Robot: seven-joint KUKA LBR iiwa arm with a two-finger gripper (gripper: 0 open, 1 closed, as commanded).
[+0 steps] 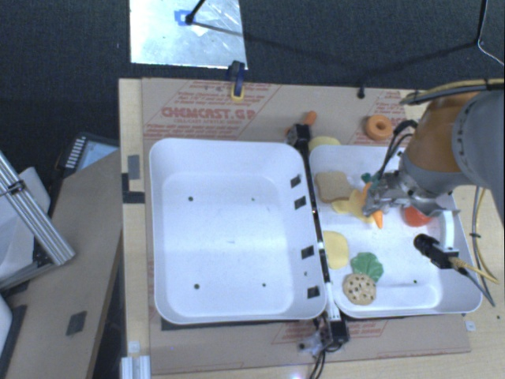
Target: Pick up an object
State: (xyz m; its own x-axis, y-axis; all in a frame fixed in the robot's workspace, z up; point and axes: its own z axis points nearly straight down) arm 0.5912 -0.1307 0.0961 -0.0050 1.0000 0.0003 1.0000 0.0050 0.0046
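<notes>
The arm [465, 136] is being extended in from the right edge of the counter [260, 105], with its orange band above the wrist, and is being angled down over the right bin [454, 287]. The tool [374, 204] is being held low inside that bin, near its centre. Whether it is apart or together cannot be told.

An orange carrot-shaped piece [377, 216] is being seen right at the tool tip; whether it is being clamped cannot be told. Beside it, a tan bread slice [333, 185] and a yellow piece [347, 205] are lying toward the bin's left wall. A red piece [416, 215] is lying under the wrist. A pale yellow piece [335, 248], a green leafy piece [366, 264] and a cookie [359, 289] are lying toward the near left corner. A doughnut [379, 127] is lying on the counter beyond the bin. The left bin [170, 164] is being shown alongside.

"CHEMCAST GP" is being read in red print along the counter's far edge.
</notes>
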